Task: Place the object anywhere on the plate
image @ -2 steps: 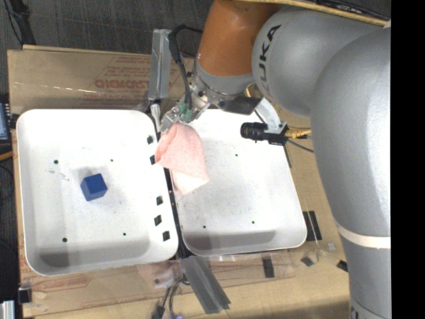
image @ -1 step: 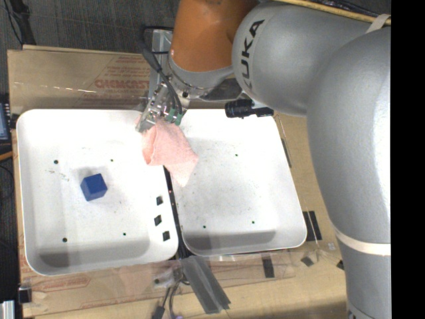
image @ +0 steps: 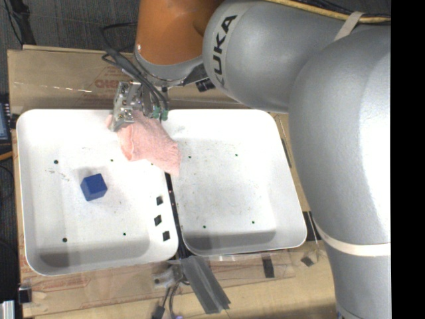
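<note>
A pink cloth [image: 151, 146] hangs crumpled from my gripper [image: 123, 119] at the back of the left bin [image: 60, 138]. Its top corner is pinched between the fingers. Its lower end drapes toward the rim shared with the right bin [image: 232, 191]. The gripper is shut on the cloth's upper left end, close to the left bin's back wall. A small blue cube [image: 93, 186] lies on the left bin's floor, below and left of the cloth and apart from it.
The big grey arm covers the right side and the upper middle of the view. Cardboard [image: 60, 78] lies under and behind the bins. Dark brackets [image: 199, 284] stick out at the bench's front edge.
</note>
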### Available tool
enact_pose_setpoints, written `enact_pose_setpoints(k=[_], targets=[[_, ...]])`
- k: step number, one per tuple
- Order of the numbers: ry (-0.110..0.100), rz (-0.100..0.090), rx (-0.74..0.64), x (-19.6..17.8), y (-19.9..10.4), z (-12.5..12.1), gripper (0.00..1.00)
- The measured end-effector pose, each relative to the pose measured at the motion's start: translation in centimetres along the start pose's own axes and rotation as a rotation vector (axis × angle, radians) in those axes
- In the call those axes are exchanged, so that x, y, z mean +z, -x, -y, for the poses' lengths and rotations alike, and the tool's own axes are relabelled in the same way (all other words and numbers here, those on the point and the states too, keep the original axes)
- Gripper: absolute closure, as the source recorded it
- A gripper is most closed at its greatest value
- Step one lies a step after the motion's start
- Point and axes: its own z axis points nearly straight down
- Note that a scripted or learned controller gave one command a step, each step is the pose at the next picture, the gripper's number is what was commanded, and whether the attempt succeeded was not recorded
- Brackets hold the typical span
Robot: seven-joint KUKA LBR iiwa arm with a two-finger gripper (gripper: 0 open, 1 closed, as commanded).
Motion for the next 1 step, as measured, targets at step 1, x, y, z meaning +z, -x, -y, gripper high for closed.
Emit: enact_pose_setpoints(k=[1], targets=[[0.000, 0.000, -0.032, 0.45, -0.17, -5.18, 1.00]])
